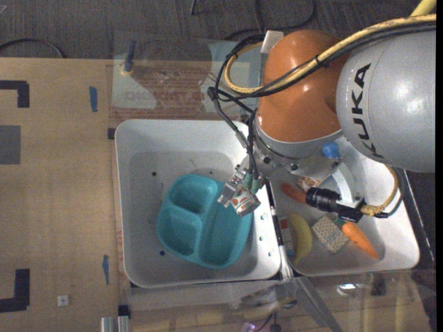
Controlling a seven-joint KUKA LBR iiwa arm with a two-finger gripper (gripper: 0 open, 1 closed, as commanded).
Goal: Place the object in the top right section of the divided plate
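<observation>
The teal divided plate (pixel 201 221) lies in the left bin (pixel 138 185), with two small sections on its left side and one large section on its right. My gripper (pixel 240 194) hangs over the plate's upper right rim, close to the wall between the bins. It is shut on a small red-and-white object (pixel 243 202) that shows at the fingertips, just above the large section's top right edge. The orange wrist band and grey arm hide the area above and to the right of the gripper.
The right bin (pixel 405 254) holds a carrot (pixel 360 238), a banana (pixel 301 237), a tan speckled block (pixel 329 232), a thin red item (pixel 296 194) and a blue piece (pixel 331 149). Black cables run from the wrist across the right bin.
</observation>
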